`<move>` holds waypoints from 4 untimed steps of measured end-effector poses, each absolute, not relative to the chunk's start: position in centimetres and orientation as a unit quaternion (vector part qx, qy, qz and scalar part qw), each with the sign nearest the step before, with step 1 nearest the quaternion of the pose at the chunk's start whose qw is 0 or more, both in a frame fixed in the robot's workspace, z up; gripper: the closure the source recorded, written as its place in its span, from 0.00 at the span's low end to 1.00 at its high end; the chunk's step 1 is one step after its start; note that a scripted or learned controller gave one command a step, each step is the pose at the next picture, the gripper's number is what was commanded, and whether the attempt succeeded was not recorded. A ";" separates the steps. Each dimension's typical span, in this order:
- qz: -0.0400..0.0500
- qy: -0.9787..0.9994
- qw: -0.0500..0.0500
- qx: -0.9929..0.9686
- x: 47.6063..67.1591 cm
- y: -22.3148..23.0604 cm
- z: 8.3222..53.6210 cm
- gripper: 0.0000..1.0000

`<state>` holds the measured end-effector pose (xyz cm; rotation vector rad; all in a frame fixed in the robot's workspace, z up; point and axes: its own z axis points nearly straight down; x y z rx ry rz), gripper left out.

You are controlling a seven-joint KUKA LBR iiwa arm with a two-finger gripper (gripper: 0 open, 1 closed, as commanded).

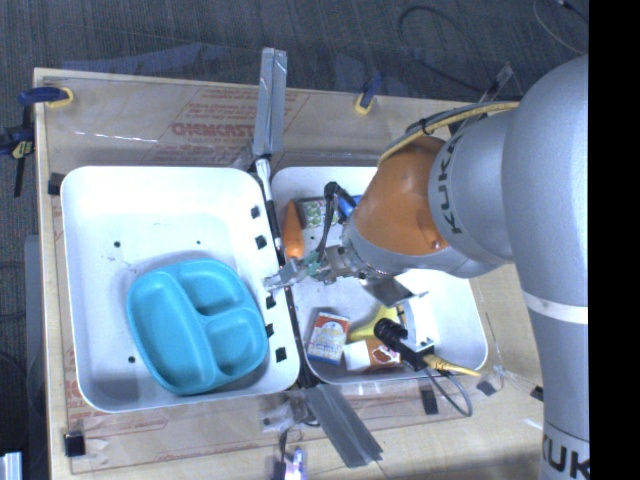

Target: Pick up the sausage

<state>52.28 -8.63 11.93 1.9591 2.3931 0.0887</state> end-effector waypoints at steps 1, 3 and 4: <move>0.000 0.825 -0.062 0.561 59.3 -10.3 10.9 0.00; 0.032 0.844 0.020 0.535 55.6 -9.7 11.9 0.00; 0.027 0.852 -0.005 0.522 57.3 -10.1 11.5 0.00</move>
